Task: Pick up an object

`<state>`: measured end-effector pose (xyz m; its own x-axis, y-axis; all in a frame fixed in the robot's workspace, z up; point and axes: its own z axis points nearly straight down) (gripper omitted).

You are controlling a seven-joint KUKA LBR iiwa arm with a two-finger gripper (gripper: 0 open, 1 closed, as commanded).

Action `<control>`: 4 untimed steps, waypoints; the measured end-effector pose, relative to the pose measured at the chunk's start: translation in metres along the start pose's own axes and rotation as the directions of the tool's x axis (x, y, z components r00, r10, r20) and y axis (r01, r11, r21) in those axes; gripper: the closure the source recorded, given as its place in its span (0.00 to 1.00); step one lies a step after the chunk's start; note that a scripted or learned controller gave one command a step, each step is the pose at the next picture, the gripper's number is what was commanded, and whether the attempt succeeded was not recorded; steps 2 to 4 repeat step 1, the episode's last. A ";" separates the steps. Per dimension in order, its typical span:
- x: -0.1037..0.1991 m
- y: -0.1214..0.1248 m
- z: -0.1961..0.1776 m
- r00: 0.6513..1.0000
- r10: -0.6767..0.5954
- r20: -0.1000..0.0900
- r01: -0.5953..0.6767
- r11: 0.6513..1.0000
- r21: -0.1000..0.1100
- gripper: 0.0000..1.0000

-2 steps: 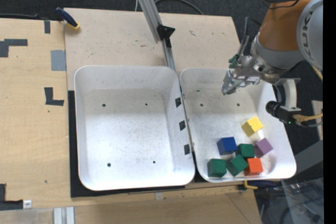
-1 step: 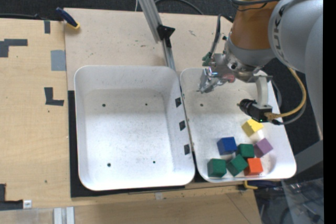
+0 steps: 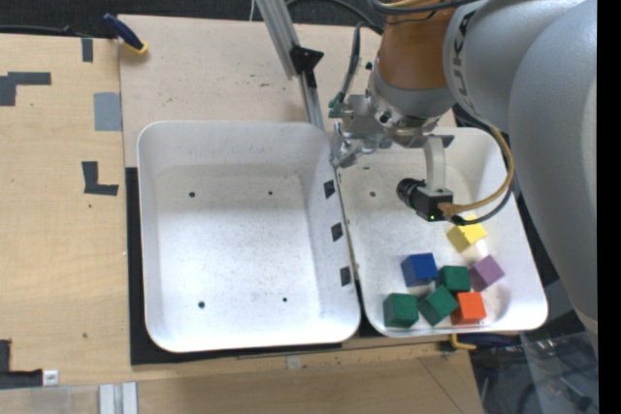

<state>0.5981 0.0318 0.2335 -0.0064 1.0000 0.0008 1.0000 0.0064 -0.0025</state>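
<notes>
Fingers point(image 3: 347, 150), grip unreadable, hang above smooth white bin point(image 3: 514, 238) holding small coloured cubes point(image 3: 441, 291).

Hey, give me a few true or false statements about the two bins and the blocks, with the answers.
1. All the blocks lie in the right bin. True.
2. The blue block sits in the left bin. False: it is in the right bin.
3. The orange block lies near the right bin's front edge. True.
4. The yellow block is stacked on a green block. False: it lies apart, beside the purple block.
</notes>
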 end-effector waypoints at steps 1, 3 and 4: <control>0.044 0.014 0.008 1.000 0.001 0.001 -0.001 1.000 -0.001 1.00; 0.044 0.014 0.008 1.000 0.001 0.001 -0.001 1.000 -0.001 1.00; 0.044 0.014 0.008 1.000 0.001 0.001 -0.001 1.000 -0.001 1.00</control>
